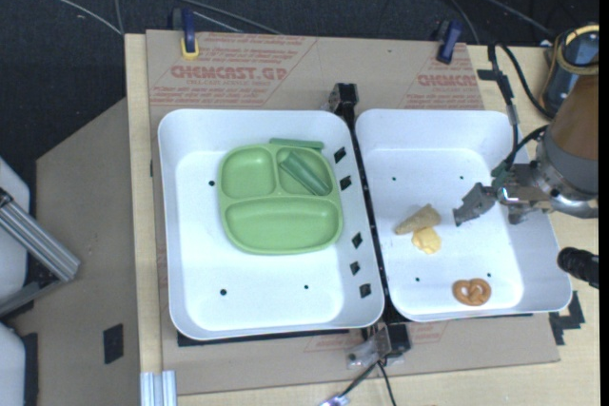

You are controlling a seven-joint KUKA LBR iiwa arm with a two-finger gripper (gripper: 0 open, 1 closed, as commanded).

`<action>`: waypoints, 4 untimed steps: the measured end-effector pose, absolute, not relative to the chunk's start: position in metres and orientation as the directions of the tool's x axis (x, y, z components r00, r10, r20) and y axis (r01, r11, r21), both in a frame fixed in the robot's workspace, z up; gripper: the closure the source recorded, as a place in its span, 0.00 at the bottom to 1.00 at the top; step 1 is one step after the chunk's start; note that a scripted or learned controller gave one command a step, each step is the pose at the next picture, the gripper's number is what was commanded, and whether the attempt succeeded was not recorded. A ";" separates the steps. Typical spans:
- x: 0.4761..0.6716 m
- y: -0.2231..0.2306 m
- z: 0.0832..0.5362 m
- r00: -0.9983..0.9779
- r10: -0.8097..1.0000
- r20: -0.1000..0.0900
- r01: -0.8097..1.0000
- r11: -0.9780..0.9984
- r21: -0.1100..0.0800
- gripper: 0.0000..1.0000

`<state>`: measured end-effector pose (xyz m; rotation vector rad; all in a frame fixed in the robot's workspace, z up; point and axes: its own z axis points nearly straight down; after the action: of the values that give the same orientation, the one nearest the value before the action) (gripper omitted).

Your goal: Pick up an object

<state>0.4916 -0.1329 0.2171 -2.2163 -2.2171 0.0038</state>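
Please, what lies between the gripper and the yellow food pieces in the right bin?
Nothing: in the camera view, bare white bin floor separates the gripper from the yellow food pieces, which lie just to its left.

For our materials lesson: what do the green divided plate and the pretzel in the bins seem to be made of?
Green divided plate: likely moulded plastic, matte, judging by its uniform colour and rounded compartments. Pretzel: tan-brown twisted loop; real or a plastic toy, the view cannot settle.
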 end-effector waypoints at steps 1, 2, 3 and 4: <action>0.495 -0.133 0.174 0.000 1.000 0.003 1.000 0.000 -0.006 0.00; 0.500 -0.124 0.123 0.000 1.000 0.004 1.000 0.000 -0.007 0.00; 0.502 -0.125 0.137 0.001 1.000 0.002 1.000 -0.001 0.000 1.00; 0.499 -0.125 0.200 -0.001 1.000 -0.001 1.000 0.001 0.007 1.00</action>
<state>0.4986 -0.1250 0.2000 -2.2243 -2.2265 -0.0059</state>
